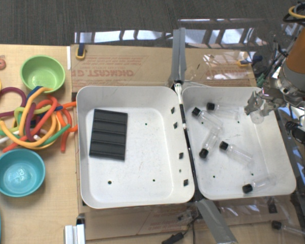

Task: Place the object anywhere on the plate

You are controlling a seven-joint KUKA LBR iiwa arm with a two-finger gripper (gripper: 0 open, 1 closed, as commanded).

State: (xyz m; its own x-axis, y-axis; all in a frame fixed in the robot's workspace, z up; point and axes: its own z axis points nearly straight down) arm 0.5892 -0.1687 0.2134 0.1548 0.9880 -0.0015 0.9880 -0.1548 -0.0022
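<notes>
The gripper (257,107), its grasp impossible to tell here, hovers over the right bin (284,156), where clear, possibly slippery vials (211,140) could roll away.

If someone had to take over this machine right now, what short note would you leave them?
Claw: over the top right corner of the right bin; whether it grips anything can't be told.
Things: clear tubes with black caps lie scattered in the right bin. The ridged black plate lies in the left bin.
Done: nothing sits on the plate yet.
Left: pick up a tube and set it on the plate.
</notes>
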